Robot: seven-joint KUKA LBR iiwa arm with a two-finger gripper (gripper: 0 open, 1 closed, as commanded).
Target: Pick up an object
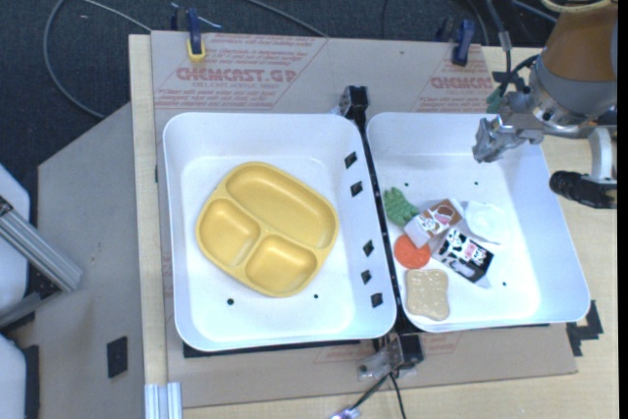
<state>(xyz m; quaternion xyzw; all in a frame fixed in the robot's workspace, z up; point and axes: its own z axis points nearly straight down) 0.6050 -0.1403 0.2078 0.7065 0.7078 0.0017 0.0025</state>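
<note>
the left bin (186, 211) holds a yellow divided plate (267, 228), lying flat near its middle with three hollows facing up. it looks stiff and light, but wide and smooth, so likely awkward for a small pincer except at the rim.

a black divider (365, 201) runs between the two bins.

in the right bin (549, 240), the small things sit bunched toward its left and lower part. first comes a green leafy piece (397, 206), close to the divider. just below and right of it lies an orange-red disc (412, 253), thin and flat, probably hard to get under. touching that cluster is a small brown and white packet (432, 221), then a black and white cow-patterned piece (464, 255). below them rests a tan slice like toast (428, 294), flat and broad; a grip across its narrow width seems best. the packet looks the easiest pick: it stands a little proud of the floor, looks light and firm, and its short sides offer a hold.

the gripper (488, 142) hangs over the upper part of the right bin, well apart from the cluster. i cannot tell from here whether it is apart or together; nothing shows in it.
</note>
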